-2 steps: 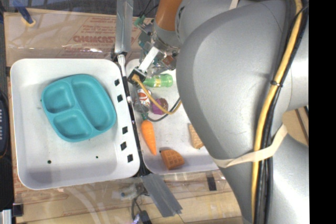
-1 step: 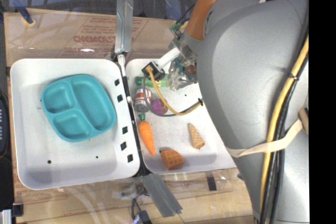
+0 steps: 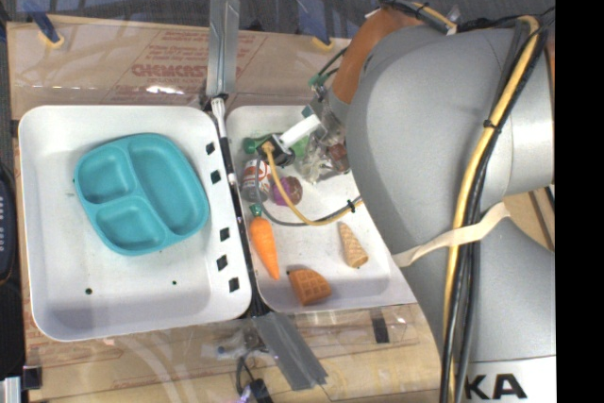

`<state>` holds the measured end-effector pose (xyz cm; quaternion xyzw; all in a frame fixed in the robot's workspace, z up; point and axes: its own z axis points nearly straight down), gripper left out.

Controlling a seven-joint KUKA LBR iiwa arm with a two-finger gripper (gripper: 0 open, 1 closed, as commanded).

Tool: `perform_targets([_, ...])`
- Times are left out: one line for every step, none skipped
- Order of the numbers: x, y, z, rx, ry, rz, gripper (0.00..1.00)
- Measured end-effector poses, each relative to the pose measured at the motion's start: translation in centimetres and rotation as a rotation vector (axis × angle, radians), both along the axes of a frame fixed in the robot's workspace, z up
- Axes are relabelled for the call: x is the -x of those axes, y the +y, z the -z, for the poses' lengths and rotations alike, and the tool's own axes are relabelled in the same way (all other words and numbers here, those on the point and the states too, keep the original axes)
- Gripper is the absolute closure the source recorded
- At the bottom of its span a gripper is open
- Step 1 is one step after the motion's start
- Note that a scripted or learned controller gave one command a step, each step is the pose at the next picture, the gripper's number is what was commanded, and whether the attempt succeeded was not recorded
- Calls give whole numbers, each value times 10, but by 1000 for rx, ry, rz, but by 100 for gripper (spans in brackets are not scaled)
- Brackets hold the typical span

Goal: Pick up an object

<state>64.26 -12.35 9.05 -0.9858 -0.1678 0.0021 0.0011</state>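
The big grey arm comes in from the right and leans over the right bin. Its gripper is low in the far part of that bin, in a heap of small things. From above, nobody can tell if the fingers are open or closed, and nothing can be seen held between them. Things it could pick lie in the same bin: an orange carrot by the left wall, a cone, a piece of toast near the front, and a purple round thing just beside the gripper. The left bin holds a blue tray. The heap is crowded, so the fingers may push things away or slip off. A yellow cable lying there could snag. Letters "KA" show on the arm low down; the red print on the bench behind is too faint to read.
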Motion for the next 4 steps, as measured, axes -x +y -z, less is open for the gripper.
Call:
perform_targets([7, -48, 0, 1, 0, 129, 100])
perform_targets([21, -87, 0, -1, 2, 130, 100])
perform_targets([-3, -82, 0, -1, -1, 129, 100])
perform_targets([-4, -80, -9, -1, 3, 119, 100])
